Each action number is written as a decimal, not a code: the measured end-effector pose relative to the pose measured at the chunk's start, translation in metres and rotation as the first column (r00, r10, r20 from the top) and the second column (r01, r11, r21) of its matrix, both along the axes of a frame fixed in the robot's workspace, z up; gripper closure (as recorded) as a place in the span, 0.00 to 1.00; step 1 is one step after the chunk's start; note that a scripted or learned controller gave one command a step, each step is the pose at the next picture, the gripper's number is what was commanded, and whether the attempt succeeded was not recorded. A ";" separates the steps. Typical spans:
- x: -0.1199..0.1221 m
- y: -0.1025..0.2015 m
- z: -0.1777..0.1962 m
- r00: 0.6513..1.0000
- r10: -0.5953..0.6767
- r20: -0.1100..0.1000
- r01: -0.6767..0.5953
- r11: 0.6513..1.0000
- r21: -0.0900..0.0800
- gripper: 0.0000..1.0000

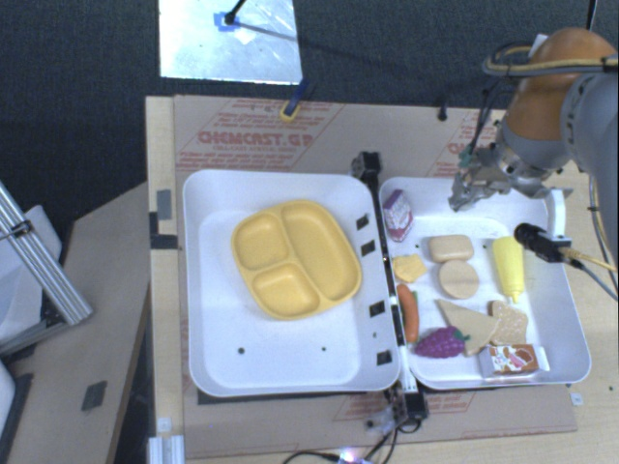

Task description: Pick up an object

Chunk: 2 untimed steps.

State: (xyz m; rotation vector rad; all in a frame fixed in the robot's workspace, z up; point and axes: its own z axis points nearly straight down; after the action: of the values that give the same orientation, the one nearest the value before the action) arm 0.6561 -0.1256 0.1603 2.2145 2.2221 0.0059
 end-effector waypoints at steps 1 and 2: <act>0.004 -0.006 0.047 1.000 0.000 0.001 0.000 1.000 -0.001 1.00; 0.005 -0.006 0.065 1.000 0.001 -0.002 -0.001 1.000 0.000 1.00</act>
State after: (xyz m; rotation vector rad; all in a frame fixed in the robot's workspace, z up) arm 0.6607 -0.1318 0.2257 2.2149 2.2236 0.0047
